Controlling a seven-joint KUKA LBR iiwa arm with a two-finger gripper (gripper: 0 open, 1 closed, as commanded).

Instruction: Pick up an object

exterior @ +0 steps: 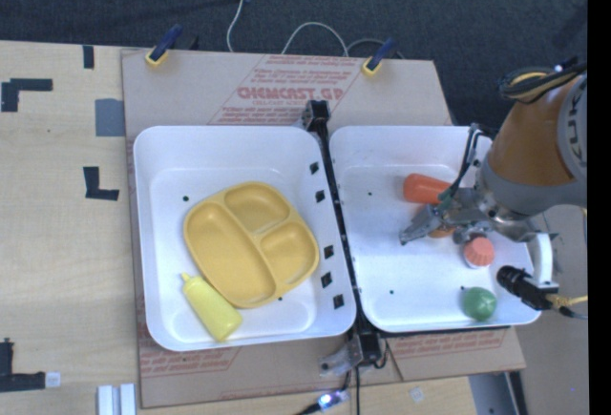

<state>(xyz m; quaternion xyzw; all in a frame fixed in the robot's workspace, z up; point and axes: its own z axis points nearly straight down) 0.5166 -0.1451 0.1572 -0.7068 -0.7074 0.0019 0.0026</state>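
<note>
Across the counter [57, 241] from above, two shallow white bins sit side by side on a cardboard sheet. Left bin [153, 213] carries a yellow divided plate [251, 243] and, just beside its lower left edge, a yellow squeeze bottle [212, 306] lying on its side. Right bin [377, 303] carries the candidates for picking: an orange cylinder-like piece [425, 186] near the middle, a small salmon-coloured ball [478, 253] lower right of it, and a green ball [479, 303] near the bin's front right corner. The grey arm with its orange band reaches in from the right, and the tool [434, 224] is low over the right bin, between the orange piece and the salmon ball, its dark fingers spread toward the left. How wide they stand, and whether anything sits between them, I cannot tell; a small orange shape shows close against them, but whether it is gripped is unclear. By my reading, the approach into the bin is made, while a secure grasp and the lift remain to be shown; all three items appear to rest on the bin floor.
</note>
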